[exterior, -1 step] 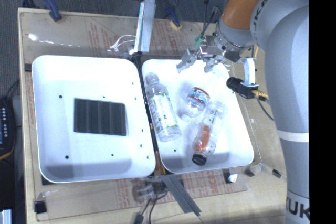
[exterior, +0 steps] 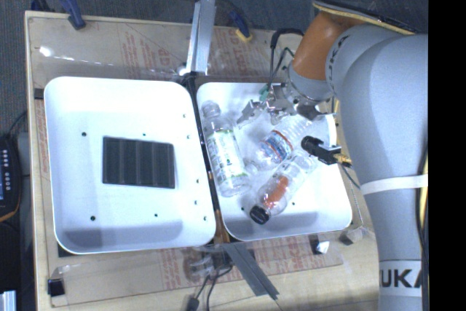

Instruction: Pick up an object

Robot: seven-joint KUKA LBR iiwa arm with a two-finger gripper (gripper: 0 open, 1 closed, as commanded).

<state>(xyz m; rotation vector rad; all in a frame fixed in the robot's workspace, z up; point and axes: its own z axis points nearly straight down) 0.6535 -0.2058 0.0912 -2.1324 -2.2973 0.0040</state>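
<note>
Seen at the left: a white bin (exterior: 65,156) on the table (exterior: 109,40), with a dark ribbed rectangle (exterior: 138,162) in its floor. Noted to the right of it, touching side by side, a second white bin (exterior: 331,211) with several clear plastic bottles.

Found along this bin's left wall: one clear bottle (exterior: 224,153), long axis running from far to near, cap at the far end. Found more to the right: a bottle with an orange-red label (exterior: 274,191), lying at a slant, black cap toward the near-left corner, base toward the far right. Between and behind them, a crumpled bottle with a blue label (exterior: 277,146), direction hard to read.

Placed at the far right part of the same bin: the gripper (exterior: 273,104), low over the bottles, pointing left. Width of its opening not possible to tell; nothing seen held in it.

Judged nearest to the gripper: the crumpled bottle, just near-side of it. Judged easier to take: the orange-labelled bottle, grasped across its slanted long axis, lying near-side of the gripper.
</note>
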